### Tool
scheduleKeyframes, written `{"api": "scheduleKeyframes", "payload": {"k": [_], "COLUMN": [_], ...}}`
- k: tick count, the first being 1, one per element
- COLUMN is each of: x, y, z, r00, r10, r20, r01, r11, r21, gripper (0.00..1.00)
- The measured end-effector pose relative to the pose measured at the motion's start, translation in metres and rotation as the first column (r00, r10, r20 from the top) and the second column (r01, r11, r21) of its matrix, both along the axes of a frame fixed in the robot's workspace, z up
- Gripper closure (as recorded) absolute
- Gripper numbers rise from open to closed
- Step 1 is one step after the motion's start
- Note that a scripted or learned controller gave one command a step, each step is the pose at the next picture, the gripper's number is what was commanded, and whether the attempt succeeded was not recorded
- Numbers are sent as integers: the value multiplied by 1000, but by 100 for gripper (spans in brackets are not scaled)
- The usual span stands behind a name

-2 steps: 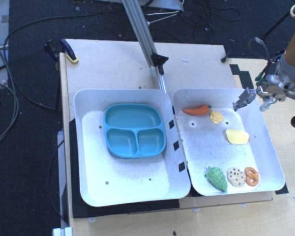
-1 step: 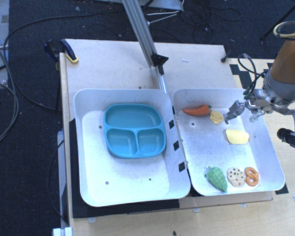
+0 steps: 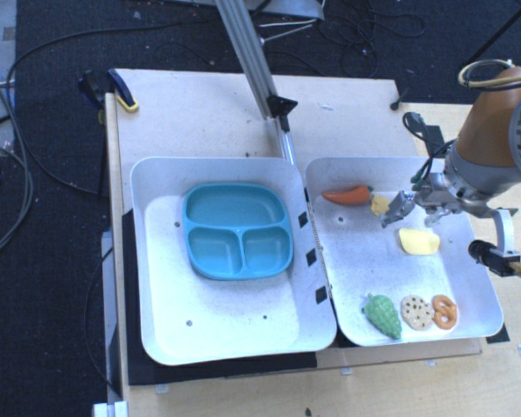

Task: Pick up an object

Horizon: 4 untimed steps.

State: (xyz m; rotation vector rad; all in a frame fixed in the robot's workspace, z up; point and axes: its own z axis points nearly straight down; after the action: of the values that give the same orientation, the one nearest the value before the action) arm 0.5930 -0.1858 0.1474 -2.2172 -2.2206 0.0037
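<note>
The right white bin (image 3: 347,259) holds an orange carrot (image 3: 347,195) at its far edge, a small yellow piece (image 3: 380,204) beside it, and a pale yellow block (image 3: 419,241) in the middle. Near the front lie a green leafy toy (image 3: 383,314), a round cookie (image 3: 415,312) and a pretzel (image 3: 445,311). My gripper (image 3: 406,208) hangs over the bin's far right part, between the small yellow piece and the yellow block, a little above the floor. Nothing shows between its fingers.
The left white bin (image 3: 156,259) carries a blue divided tray (image 3: 239,230). A grey metal pole (image 3: 247,46) slants down from the top to the gap between the bins. Cables lie on the dark floor around the bench.
</note>
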Motion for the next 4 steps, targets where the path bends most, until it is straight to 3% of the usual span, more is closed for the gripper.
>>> {"api": "scheduleKeyframes", "payload": {"k": [1, 2, 4], "x": [1, 2, 8], "y": [0, -1, -2], "z": [-51, -38, 48], "r00": [1000, 1000, 1000], "r10": [-1, -2, 0], "r20": [8, 12, 11], "r01": [1, 2, 0], "r11": [1000, 1000, 1000], "r21": [-4, -6, -3], "gripper": [0, 100, 100]}}
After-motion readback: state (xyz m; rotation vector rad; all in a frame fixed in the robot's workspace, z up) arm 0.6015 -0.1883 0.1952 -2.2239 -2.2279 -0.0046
